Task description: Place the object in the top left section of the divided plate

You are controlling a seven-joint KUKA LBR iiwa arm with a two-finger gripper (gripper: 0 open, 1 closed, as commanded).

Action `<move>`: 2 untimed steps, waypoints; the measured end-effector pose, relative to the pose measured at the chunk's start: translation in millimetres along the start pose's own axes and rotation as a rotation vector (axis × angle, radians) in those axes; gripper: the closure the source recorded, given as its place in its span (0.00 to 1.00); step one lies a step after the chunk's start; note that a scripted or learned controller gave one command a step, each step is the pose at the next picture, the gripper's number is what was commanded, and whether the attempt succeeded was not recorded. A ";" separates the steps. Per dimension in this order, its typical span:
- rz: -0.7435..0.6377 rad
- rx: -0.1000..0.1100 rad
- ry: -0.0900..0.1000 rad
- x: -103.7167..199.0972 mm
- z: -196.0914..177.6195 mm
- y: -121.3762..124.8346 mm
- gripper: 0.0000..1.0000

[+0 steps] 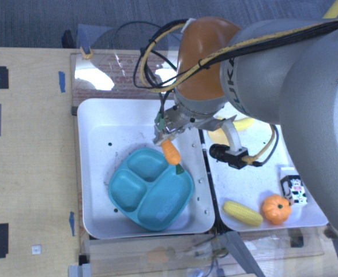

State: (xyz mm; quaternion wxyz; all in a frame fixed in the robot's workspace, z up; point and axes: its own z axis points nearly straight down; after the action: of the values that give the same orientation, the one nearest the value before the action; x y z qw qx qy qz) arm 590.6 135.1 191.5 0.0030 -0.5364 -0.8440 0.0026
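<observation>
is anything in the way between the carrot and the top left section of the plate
Nothing visible. The carrot hangs from the gripper just over the blue divided plate, at its upper right rim. The sections look bare, and no other item lies in that bin.

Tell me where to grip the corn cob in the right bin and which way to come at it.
Grip the corn cob across its middle, coming straight down from above. It lies flat on the right bin floor, long axis running from upper left to lower right, so the fingers should close across the narrow width. Stay clear of the small pumpkin, which sits close beside its right end.
</observation>
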 end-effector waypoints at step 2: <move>-0.314 -0.019 -0.011 -60.3 -104.7 45.7 1.00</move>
State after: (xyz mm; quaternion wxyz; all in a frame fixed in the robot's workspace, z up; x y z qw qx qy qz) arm 658.4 100.0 295.7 -0.0065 -0.3976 -0.9175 -0.0031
